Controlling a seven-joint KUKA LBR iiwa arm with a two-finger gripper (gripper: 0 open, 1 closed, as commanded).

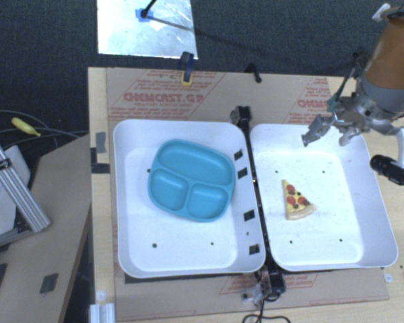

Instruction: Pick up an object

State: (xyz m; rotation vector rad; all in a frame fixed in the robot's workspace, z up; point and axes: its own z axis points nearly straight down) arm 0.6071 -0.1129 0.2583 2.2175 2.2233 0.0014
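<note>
The right white bin (363, 247) holds a pizza slice (296, 200) mid-floor, clear of walls; gripper (328, 132) hovers at the far rim, fingers apart, holding nothing.

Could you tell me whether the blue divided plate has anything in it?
Empty: the blue divided plate in the left bin shows bare compartments. The pizza slice lies in the right bin.

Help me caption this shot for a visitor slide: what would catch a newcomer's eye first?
The bright blue divided plate lying in the left bin stands out most against the white. Next comes the toy pizza slice lying alone in the right bin, its tip pointing to the far side. Above that bin's far right corner hangs the gripper on the grey arm with its orange band.
</note>
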